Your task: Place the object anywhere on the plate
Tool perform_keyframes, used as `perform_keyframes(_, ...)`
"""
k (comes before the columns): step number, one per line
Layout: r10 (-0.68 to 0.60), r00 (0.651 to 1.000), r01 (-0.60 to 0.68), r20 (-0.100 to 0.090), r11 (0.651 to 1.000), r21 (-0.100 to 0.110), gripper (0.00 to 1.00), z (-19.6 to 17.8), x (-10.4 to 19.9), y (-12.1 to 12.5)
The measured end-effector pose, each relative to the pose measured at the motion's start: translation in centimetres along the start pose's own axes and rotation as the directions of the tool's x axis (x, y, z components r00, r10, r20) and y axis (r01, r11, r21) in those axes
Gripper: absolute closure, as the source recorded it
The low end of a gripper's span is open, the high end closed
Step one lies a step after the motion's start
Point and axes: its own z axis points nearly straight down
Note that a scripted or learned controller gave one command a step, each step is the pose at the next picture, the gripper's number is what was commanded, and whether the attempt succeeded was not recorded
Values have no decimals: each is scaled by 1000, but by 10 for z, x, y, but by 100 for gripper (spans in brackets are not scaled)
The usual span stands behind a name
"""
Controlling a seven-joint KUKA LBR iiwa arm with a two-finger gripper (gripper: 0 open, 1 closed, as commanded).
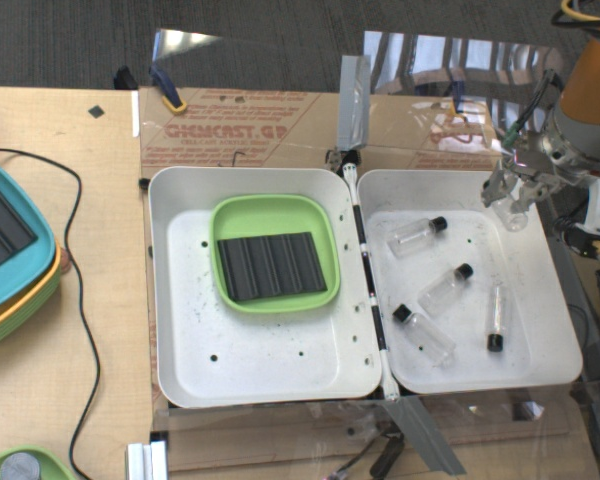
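Nearest the camera, well below the gripper's fingers, a clear vial (427,330) with a black cap is hard to make out against the white right bin (560,368), as are three more vials (496,316) (447,286) (418,234) closer to the fingers. The gripper (510,196) hangs over the bin's far right corner, the arm partly cut off at the frame edge; whether its fingers are spread or pinching cannot be told. Far to their left, the green plate (325,218) with a dark ridged insert sits in the left bin (170,268).

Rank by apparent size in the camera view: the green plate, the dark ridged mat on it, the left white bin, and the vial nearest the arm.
1. Left white bin
2. Green plate
3. Dark ridged mat
4. Vial, far the smallest
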Motion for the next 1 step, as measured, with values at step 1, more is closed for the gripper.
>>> perform_keyframes(1,0,1000,0,0,1000,0,0,0,0,0)
